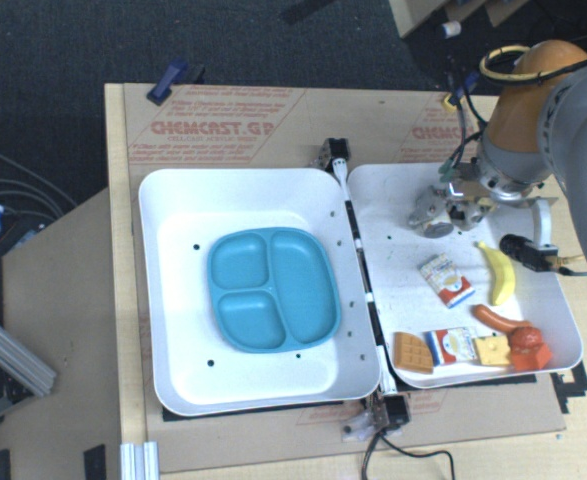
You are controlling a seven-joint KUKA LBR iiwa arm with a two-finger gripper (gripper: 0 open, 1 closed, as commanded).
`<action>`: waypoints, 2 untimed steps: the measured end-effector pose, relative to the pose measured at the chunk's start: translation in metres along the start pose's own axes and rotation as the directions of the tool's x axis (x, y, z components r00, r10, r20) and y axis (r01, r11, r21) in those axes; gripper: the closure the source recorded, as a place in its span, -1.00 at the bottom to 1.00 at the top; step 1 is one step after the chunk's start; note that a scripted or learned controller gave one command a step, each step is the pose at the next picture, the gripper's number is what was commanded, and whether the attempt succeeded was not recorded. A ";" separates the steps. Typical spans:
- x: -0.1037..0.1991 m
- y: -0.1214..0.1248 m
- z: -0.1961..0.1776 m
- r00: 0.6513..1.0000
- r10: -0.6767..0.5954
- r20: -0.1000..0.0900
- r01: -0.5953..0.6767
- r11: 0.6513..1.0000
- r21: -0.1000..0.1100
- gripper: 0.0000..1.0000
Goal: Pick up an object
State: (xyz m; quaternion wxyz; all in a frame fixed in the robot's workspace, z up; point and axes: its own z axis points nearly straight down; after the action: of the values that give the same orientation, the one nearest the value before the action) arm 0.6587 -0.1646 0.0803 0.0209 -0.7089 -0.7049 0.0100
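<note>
gripper (435, 218) low over the right bin's (393, 193) far end, holding nothing.
fingers spread wide; banana (499, 274), small packet (447, 279), sausage (497, 319), cracker (412, 352) nearby; blue divided plate (273, 288) in left bin (173, 208).

A yellow banana (499, 274) is laid upright-slanted in the right bin (393, 193). Left of the banana, a small red-and-white packet (446, 278) is seen; below it, a sausage (495, 318), tomato (526, 340), cheese (491, 351), carton (453, 345) and cracker (412, 352) are clustered.
</note>
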 end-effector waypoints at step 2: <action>0.023 0.003 -0.128 1.000 -0.007 0.016 0.008 0.999 -0.047 1.00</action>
State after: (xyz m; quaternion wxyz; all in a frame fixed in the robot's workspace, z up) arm 0.6676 -0.1432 0.2084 -0.0016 -0.7065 -0.7077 -0.0011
